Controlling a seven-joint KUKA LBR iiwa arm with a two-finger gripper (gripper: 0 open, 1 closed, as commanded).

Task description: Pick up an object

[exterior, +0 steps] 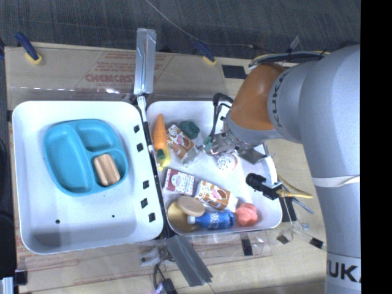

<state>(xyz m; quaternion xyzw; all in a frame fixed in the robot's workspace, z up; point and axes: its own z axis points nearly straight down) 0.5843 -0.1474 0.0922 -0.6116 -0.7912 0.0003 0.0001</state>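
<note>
My gripper is low over the middle of the right bin, reaching in from the right under the orange wrist band. It hangs just right of a brown-and-white carton and beside a dark green item. A small white round object with red marks lies right under the wrist. An orange carrot lies along the bin's left wall.
The front of the right bin holds two more snack cartons, a blue bottle, a tan round tin and a pink lump. The left bin holds a blue divided plate with a brown bun.
</note>
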